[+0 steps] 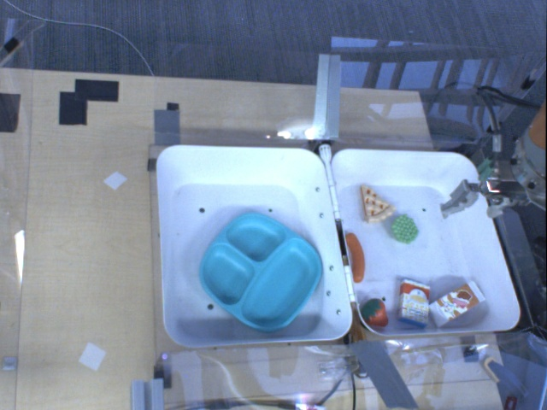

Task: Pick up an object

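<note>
The right bin (479, 254) holds several small toys. A pizza slice (373, 203) lies next to a green knobbly ball (403, 228). An orange sausage (356, 256) rests along the divider, with a red and green fruit (373, 312) near the front. Two small cartons (414, 303) (455, 303) sit at the front right. My gripper (473, 203) hangs above the right bin's right side, open, with nothing between its fingers. It is well to the right of the green ball and apart from every toy.
The left bin (184, 229) carries a blue divided plate (261, 270). A metal post (327, 101) stands behind the divider between the bins. Cables and the arm's body (521, 169) crowd the right edge.
</note>
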Tool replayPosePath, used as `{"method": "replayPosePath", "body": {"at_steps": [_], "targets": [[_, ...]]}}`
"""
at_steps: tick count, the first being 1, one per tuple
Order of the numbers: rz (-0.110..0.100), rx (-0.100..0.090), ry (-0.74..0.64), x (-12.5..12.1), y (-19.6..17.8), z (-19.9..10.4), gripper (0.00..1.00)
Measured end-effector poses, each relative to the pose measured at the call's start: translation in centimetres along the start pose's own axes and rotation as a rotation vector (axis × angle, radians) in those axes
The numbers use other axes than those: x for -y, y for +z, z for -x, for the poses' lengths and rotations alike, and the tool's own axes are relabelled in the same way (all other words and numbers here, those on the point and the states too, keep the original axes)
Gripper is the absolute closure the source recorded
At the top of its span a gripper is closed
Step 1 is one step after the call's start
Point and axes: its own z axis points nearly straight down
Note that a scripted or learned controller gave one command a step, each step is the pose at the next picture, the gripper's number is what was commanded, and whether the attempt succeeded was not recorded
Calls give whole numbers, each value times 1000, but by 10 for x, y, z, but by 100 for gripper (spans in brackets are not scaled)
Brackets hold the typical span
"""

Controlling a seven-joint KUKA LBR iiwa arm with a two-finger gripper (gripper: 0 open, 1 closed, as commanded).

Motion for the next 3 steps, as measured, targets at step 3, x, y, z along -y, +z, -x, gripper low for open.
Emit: {"method": "replayPosePath", "body": {"at_steps": [3], "targets": [[27,4,176,-55,131,-44,0]]}}
